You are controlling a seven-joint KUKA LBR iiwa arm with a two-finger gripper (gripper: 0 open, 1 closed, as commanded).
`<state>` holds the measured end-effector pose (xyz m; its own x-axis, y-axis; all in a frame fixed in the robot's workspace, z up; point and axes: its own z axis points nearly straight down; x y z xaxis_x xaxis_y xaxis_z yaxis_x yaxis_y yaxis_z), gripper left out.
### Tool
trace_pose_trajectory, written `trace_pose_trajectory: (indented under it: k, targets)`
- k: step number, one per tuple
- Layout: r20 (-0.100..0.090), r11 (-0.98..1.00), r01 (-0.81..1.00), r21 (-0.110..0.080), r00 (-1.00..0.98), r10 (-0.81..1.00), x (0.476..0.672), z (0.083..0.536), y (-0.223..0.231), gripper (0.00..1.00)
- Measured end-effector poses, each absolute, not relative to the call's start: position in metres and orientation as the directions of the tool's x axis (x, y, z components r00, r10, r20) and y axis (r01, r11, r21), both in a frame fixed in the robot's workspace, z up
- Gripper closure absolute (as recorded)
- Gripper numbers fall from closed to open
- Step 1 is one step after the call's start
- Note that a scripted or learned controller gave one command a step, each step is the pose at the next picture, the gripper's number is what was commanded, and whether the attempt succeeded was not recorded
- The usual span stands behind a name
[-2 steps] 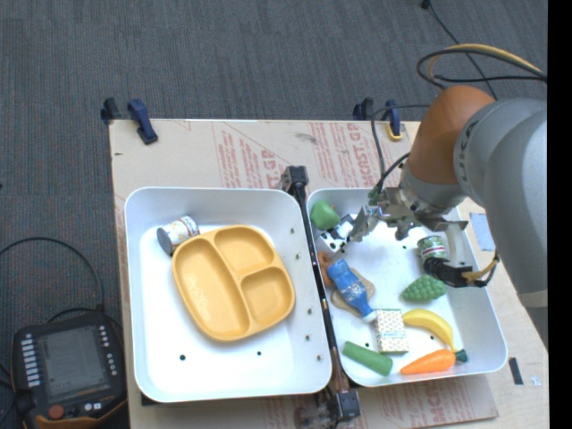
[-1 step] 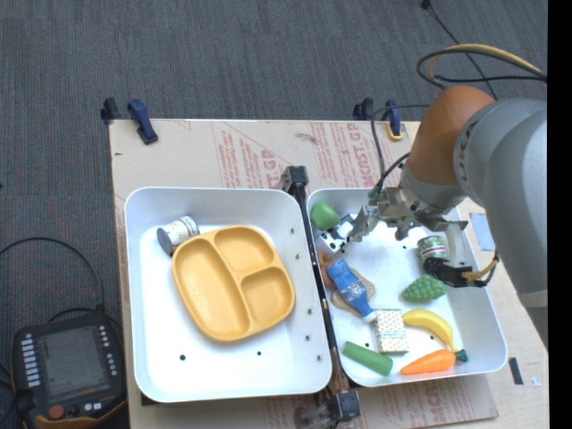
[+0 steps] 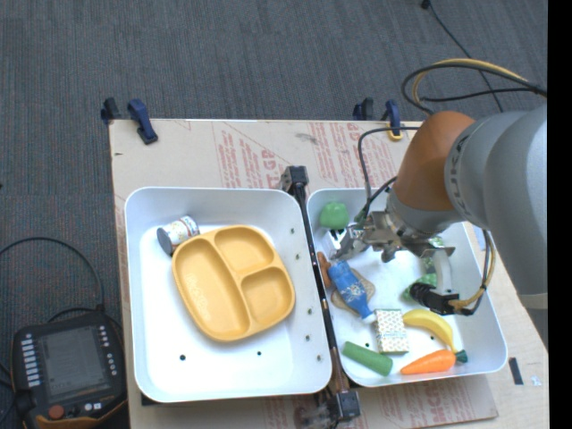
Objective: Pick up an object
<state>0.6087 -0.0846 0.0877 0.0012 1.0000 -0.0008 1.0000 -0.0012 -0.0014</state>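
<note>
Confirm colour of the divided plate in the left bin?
Yellow-orange, plain, no pattern. The divided plate shows clearly in the camera view.

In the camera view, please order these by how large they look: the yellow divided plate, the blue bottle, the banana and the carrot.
1. yellow divided plate, clearly the largest.
2. blue bottle.
3. banana and carrot: they look about the same size, so I do not rank them. The bottle is only slightly bigger than these two.
</note>
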Motion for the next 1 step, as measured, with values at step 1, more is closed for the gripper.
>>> trace_pose_trajectory:
  k: [1]
  targets:
    - [0.002,-0.003,1.0,-0.005,0.003,1.0,0.6084,0.0966,-0.0839,1.0]
